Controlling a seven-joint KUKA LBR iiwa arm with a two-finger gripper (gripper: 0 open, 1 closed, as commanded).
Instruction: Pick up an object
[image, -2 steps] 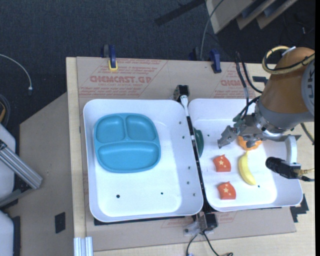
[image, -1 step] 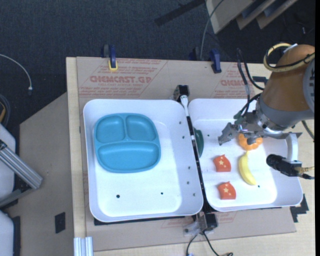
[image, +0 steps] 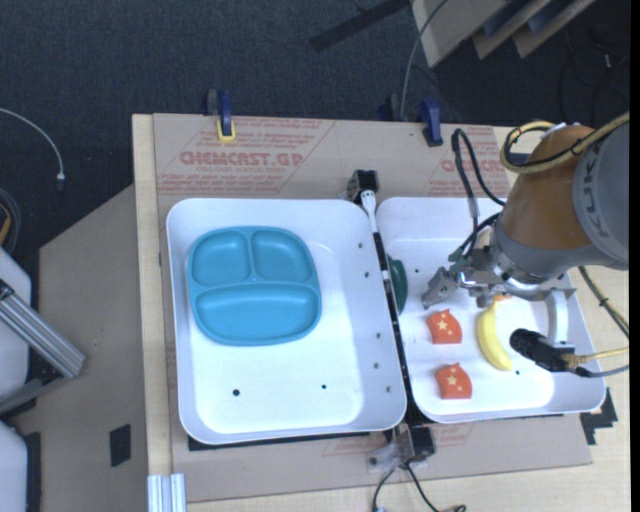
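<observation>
In the right bin (image: 520, 400) lie two red blocks with yellow marks, one (image: 444, 327) near the middle and one (image: 454, 381) toward the front. A yellow banana (image: 492, 338) lies just right of the upper red block. A dark green object (image: 397, 282) rests against the bin's left wall. My gripper (image: 466, 292) hangs over the middle of this bin, just behind the upper red block and the banana's top end. It is open, with one grey finger (image: 437, 291) pointing left and nothing between the fingers.
The left bin (image: 290, 400) holds a blue divided plate (image: 256, 284) in its rear half. A raised divider (image: 385, 290) separates the two bins. The arm's orange band (image: 545, 205) rises over the right bin's rear right.
</observation>
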